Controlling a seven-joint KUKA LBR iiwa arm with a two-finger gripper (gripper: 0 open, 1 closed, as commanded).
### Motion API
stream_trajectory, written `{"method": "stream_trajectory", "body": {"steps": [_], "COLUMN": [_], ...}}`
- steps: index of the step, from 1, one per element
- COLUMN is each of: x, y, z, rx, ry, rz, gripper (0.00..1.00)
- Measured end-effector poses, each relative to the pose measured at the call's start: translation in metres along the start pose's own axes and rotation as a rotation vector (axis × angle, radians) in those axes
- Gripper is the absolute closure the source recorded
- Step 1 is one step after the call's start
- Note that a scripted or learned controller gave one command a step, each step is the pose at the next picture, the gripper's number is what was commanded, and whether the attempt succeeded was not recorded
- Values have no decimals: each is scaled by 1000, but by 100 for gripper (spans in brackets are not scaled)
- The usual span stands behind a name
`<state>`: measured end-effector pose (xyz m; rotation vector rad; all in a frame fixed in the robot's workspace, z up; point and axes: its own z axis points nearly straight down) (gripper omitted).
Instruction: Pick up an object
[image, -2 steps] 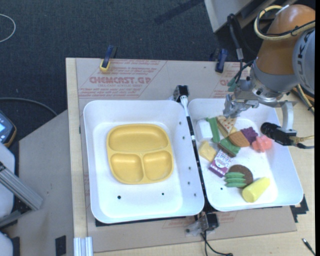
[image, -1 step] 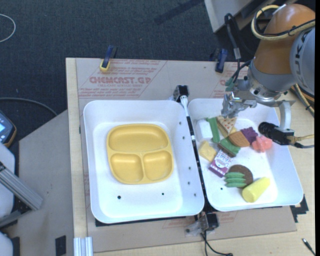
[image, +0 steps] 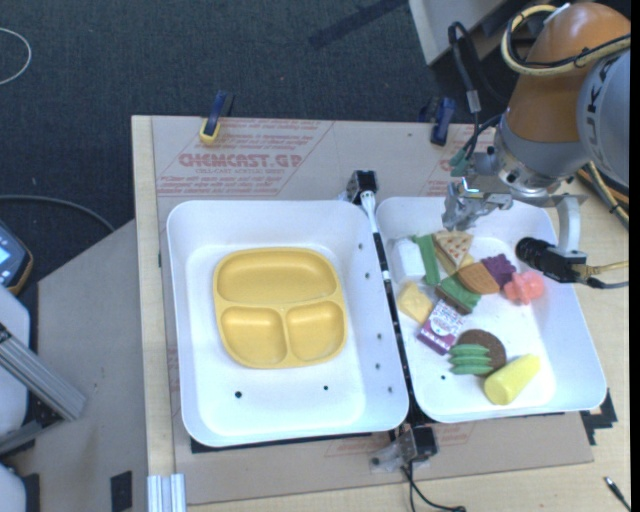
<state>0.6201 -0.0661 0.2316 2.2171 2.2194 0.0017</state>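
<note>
**Camera view: gripper poised over the far end of the toy-food pile**

From my remote seat I see the gripper (image: 462, 212) hanging at the far edge of the right bin (image: 580, 350), directly over a tan cracker-like wedge (image: 454, 247). Whether it is released or clenched I cannot tell; its tip is a small grey blur against the white wall, and nothing is visibly caught in it. The arm (image: 560, 90) leans in from the right, orange band uppermost, which I take as a top-down approach suited to a shallow bin.

Any piece would satisfy the task, and all of them lie in that right bin. Just beside the wedge is a long green stick (image: 430, 260); toward the right sit a purple piece (image: 498, 268) and a pink piece (image: 524, 288). Nearer the camera are a yellow block (image: 414, 301), a purple-and-white packet (image: 441, 326), a brown round cookie (image: 484, 346) with a green ridged piece (image: 466, 358) against it, and a yellow cylinder (image: 511, 378). They crowd together, several touching, so I judge a clean pinch on one to be awkward; the wedge at the pile's edge looks the likeliest target.

The left bin (image: 190, 300) holds a yellow divided plate (image: 280, 305), well apart from the gripper. Both bins rest on the table (image: 250, 155), clipped together along the middle seam.
</note>
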Motion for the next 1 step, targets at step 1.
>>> {"method": "stream_trajectory", "body": {"steps": [1], "x": [-9], "y": [-14], "z": [9], "rx": [8], "ry": [3], "rz": [3], "gripper": [100]}}
